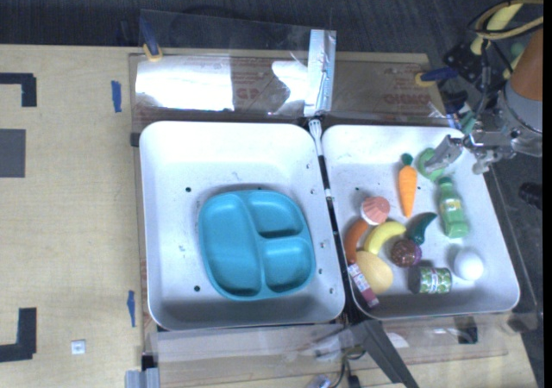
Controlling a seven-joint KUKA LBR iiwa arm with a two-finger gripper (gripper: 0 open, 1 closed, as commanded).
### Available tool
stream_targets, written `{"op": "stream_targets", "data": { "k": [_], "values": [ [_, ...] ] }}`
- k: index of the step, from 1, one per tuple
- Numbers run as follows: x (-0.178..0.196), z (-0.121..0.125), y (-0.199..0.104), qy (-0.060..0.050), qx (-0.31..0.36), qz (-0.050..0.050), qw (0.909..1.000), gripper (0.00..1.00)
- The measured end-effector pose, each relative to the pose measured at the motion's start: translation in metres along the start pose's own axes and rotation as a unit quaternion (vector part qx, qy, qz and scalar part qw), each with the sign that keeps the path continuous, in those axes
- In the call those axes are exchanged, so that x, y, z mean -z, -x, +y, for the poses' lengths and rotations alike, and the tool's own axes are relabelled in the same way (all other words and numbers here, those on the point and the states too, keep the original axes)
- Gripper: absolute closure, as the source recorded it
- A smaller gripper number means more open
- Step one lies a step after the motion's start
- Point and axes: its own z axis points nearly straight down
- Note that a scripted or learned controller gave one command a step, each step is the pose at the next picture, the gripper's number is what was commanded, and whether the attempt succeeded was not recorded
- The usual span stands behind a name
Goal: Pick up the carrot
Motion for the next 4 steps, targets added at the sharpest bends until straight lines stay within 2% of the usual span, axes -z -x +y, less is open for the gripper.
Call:
{"op": "stream_targets", "data": {
  "k": [1,2,3,4],
  "values": [
    [-0.126,0.025,-0.032,0.004,0.100,-0.001,0.9950,0.00],
    [-0.115,0.026,-0.032,0.006,0.099,-0.001,0.9951,1.00],
    [-0.011,0.021,-0.108,0.002,-0.031,0.000,0.9995,1.00],
    [-0.001,0.022,-0.109,0.003,-0.030,-0.001,0.9995,1.00]
  ]
}}
